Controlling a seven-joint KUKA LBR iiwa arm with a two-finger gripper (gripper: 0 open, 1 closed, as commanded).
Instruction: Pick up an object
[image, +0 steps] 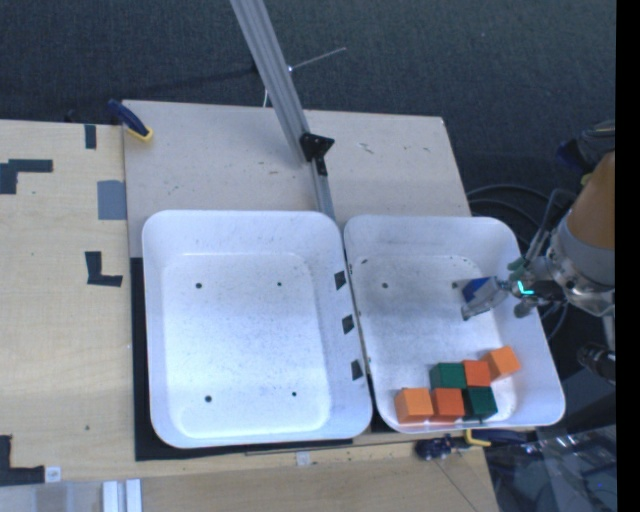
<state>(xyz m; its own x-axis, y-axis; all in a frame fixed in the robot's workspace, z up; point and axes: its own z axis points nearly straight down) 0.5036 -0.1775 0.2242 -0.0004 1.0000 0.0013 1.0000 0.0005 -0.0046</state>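
Wooden worktop under two white bins: left bin, right bin. Arm over right bin's right rim. End effector low above right bin's floor; open or closed, cannot tell. Orange and green blocks clustered touching at right bin's near corner.

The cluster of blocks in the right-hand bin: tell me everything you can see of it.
The cluster of blocks lies in the near corner of the right bin, resting on its white floor. It holds small cubes with a matte, foam-like or wooden look: orange ones and dark green ones, packed close, most touching a neighbour. One orange block sits at the far right end, turned at an angle. All lie flat. The gripper hangs above the bin floor, apart from them.
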